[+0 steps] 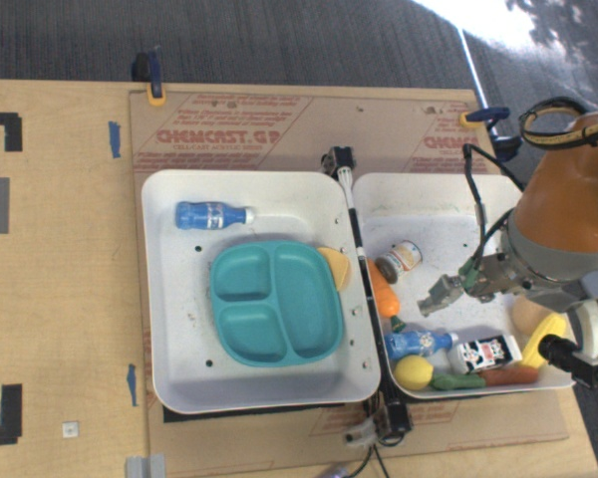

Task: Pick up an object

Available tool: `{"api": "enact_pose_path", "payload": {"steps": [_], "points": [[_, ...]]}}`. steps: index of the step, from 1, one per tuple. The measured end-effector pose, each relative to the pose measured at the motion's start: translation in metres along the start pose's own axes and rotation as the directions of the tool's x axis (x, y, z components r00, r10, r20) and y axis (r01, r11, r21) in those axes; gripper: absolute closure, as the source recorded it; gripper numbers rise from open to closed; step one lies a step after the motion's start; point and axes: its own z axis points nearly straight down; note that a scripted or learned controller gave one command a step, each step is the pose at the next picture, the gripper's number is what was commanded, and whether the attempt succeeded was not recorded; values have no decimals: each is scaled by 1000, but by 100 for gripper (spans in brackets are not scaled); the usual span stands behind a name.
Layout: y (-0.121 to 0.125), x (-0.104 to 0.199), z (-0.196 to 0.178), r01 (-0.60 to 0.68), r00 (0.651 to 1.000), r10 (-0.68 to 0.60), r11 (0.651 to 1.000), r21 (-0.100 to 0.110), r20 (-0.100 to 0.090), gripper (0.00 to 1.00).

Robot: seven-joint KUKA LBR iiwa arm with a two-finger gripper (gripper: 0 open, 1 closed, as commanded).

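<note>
Gripper [445, 293] hangs over the right bin [434, 207], centre-right of frame; whether it is open or closed cannot be told, and nothing is seen in it. Nearest candidates lie below it along the bin's lower edge: blue bottle [417, 344], long axis left-right, a yellow lemon [413, 370] under that. A small jar [403, 257] sits up-left of the gripper. The bottle looks the shortest reach, down and slightly left.
</note>
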Motion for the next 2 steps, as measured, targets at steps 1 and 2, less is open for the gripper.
{"api": "enact_pose_path", "payload": {"steps": [1,2], "points": [[87,45,15,158,987,-158,987,-2,0,0],[76,-35,100,134,991,-134,991,3,0,0]]}}
